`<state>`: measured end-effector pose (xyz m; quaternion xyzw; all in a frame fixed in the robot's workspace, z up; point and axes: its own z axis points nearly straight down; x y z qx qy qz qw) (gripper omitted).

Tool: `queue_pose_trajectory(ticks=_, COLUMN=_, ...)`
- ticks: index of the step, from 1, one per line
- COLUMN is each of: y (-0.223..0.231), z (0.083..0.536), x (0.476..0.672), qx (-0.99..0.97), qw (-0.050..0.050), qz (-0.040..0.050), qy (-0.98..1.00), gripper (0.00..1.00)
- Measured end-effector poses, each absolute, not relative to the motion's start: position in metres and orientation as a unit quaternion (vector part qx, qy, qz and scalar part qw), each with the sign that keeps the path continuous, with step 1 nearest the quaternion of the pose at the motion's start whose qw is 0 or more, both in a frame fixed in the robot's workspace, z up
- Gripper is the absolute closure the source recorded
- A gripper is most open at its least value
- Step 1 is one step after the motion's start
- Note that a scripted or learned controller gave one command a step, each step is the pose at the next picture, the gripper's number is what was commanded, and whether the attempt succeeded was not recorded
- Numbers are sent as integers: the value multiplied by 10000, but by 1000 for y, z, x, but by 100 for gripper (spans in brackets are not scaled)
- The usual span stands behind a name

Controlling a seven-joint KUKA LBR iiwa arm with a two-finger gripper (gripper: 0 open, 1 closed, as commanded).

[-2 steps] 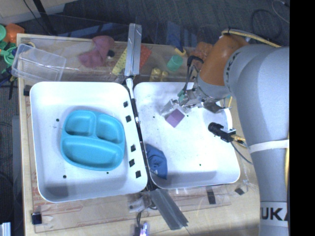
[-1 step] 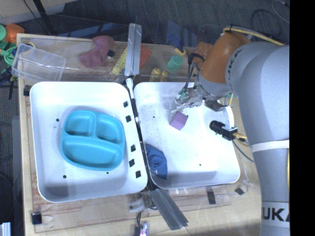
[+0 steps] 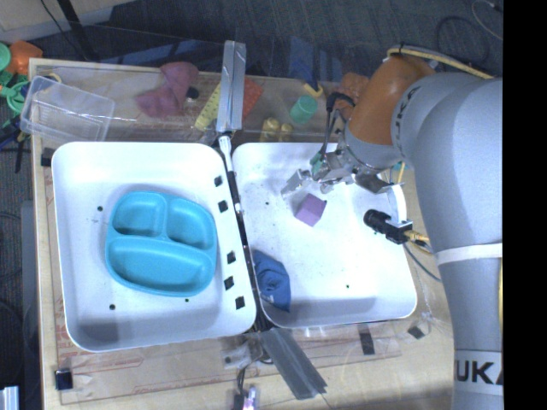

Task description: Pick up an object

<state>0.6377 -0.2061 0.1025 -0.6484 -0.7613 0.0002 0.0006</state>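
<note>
A small purple block (image 3: pixel 310 209) lies on the floor of the right bin (image 3: pixel 376 301), near its middle. A crumpled blue cloth (image 3: pixel 272 281) sits against that bin's left wall near the front. My gripper (image 3: pixel 313 181) hangs over the back half of the right bin, just behind the purple block. Its metal fingers (image 3: pixel 297 183) are spread apart and hold nothing. The block rests just in front of the fingertips. The arm comes in from the right, over the bin's right rim.
The left bin (image 3: pixel 77 195) holds a turquoise divided tray (image 3: pixel 162 242). Behind the bins stand a clear plastic box (image 3: pixel 67 109), a pink toy (image 3: pixel 169 88), a green cup (image 3: pixel 304 108) and small yellow pieces (image 3: pixel 273 128). A ridge with black clips (image 3: pixel 232 229) separates the bins.
</note>
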Motion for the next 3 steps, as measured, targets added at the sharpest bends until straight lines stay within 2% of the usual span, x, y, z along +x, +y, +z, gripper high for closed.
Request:
queue_pose_trajectory(ticks=1, y=-209, z=92, x=597, qx=-6455, qw=11, qz=8, qy=-7638, gripper=0)
queue_pose_trajectory(ticks=2, y=-209, z=102, x=597, qx=-6441, qw=15, qz=12, qy=-7649, gripper=100)
queue_pose_trajectory(ticks=3, y=-152, z=190, x=596, qx=-6477, qw=9, qz=5, qy=-7619, gripper=100)
